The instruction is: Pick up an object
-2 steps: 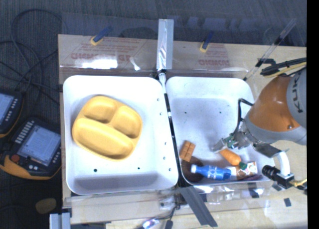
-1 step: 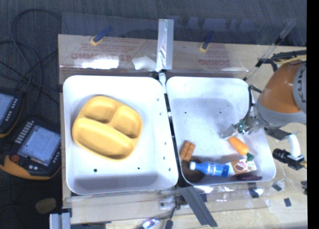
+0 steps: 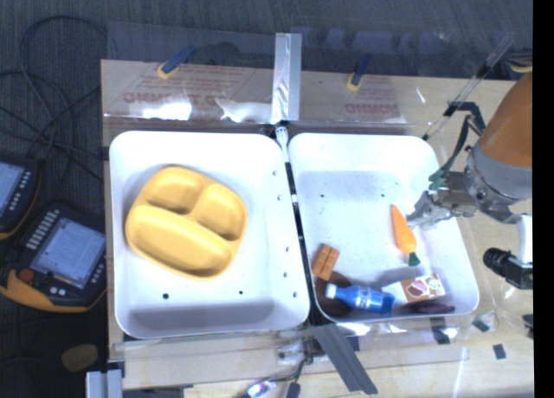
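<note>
The right bin (image 3: 363, 158) holds an orange toy carrot (image 3: 402, 230) with a green tip, a small brown waffle-like block (image 3: 325, 260), a blue bottle (image 3: 359, 298) lying on its side, a small printed carton (image 3: 424, 287) and a dark purple item (image 3: 430, 307) at the front rim. My gripper (image 3: 435, 208) reaches in over the right bin's right wall, just right of and slightly above the carrot's upper end. I see nothing held in it. A large yellow moulded dish (image 3: 184, 220) lies in the left bin (image 3: 138, 150).
A metal post (image 3: 286, 76) stands behind the seam between the bins. Cables and handheld pendants (image 3: 52, 253) lie on the floor at the left. The arm's orange band (image 3: 518, 124) sits at the right edge.
</note>
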Action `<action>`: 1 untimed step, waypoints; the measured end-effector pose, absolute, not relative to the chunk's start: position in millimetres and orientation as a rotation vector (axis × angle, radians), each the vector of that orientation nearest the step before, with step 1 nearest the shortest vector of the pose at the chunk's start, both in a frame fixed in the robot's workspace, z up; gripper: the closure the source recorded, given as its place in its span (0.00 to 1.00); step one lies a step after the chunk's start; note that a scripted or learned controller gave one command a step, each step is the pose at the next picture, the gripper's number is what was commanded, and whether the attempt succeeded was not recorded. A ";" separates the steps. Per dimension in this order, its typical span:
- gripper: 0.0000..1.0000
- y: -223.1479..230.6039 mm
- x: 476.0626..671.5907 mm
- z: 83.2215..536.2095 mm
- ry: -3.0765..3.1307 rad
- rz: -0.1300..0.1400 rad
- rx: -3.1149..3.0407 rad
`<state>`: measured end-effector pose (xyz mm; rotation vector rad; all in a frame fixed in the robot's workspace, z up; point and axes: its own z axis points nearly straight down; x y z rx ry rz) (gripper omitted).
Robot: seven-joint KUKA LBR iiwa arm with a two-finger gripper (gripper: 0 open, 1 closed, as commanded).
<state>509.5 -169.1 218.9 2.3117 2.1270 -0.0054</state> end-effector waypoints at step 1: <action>1.00 -207.2 523.4 123.6 1.980 0.009 2.419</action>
